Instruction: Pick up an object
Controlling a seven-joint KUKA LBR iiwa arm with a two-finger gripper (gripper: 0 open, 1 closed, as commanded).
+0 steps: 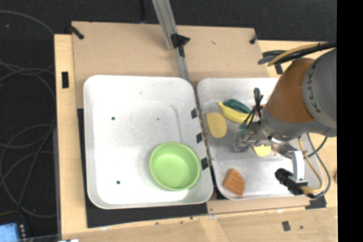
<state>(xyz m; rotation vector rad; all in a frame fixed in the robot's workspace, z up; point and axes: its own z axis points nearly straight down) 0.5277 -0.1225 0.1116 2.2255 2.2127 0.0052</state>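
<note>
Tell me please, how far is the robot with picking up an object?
Done: the gripper is down inside the right bin, among a banana and a pale yellow piece. In hand: nothing visibly gripped. Left: grasping and lifting something. The green bowl lies in the left bin.

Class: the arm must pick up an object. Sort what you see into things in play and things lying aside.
In play: gripper, banana, pale yellow oval piece, orange waffle-like piece, right bin.
Aside: green bowl, left bin.

grey arm [323, 82], broad orange band [289, 96], thin black and yellow cables [315, 170]
</note>
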